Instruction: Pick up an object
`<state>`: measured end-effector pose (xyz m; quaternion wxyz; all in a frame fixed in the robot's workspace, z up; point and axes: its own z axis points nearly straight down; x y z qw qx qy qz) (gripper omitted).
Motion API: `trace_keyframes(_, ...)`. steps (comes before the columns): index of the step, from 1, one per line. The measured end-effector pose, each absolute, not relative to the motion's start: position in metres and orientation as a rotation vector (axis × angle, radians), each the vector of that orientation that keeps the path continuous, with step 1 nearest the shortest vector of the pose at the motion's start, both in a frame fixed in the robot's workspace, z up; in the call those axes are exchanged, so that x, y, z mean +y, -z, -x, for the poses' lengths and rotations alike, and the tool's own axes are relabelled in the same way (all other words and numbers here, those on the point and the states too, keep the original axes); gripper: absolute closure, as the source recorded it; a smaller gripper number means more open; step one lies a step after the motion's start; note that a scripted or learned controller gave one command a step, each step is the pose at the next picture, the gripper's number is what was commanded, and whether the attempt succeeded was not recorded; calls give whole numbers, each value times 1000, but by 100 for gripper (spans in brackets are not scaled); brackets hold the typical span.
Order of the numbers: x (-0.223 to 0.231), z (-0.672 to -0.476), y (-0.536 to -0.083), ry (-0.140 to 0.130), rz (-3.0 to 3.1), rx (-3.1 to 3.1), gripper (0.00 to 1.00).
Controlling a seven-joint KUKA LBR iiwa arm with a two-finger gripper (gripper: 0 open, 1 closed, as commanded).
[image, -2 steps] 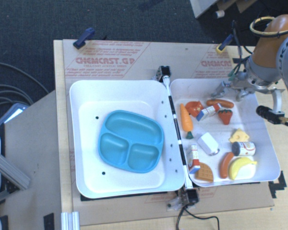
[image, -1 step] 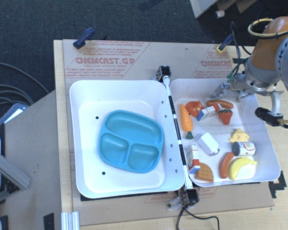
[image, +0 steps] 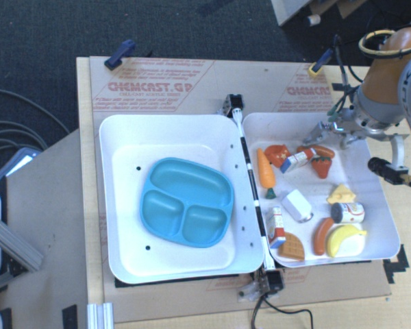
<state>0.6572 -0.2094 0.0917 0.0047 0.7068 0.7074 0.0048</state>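
Camera view: pincer (image: 327, 130), grip state unclear, above crowded toy food (image: 308, 157) beside carrot (image: 265, 169).

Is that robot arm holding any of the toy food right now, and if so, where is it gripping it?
Cannot be told. The gripper sits low over the right bin's far side, close to the strawberry, but nothing is visibly between its fingers.

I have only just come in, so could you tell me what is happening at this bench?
A grey and orange robot arm reaches in over the right bin, which holds a jumble of toy food: a carrot, a banana, a tomato and other small pieces. Its pincer sits low at the bin's far side, near a strawberry. Nothing can be seen gripped yet. The left bin holds a blue divided plate, which lies untouched.
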Motion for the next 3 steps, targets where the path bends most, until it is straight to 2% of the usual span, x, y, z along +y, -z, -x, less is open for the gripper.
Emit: trace_keyframes(3, -208, -669, -88, -9, -2221, 2228, 0)
